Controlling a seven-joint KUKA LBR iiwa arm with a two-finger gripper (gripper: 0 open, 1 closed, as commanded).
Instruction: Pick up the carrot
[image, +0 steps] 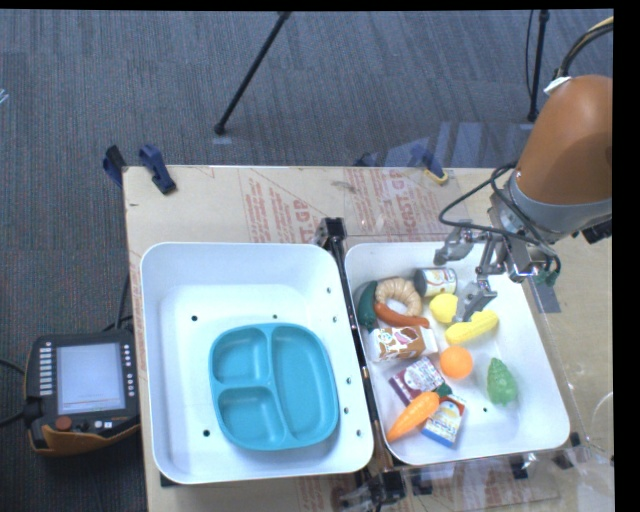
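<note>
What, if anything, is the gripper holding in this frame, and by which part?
Nothing is held. The gripper hangs above the right bin's far end with nothing between its fingers, and the carrot lies untouched near the bin's front edge.

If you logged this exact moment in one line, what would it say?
goal: pick up carrot | carrot: lying in right bin, front | tool: over back of bin, above corn, apart from carrot | carrot not held
</note>
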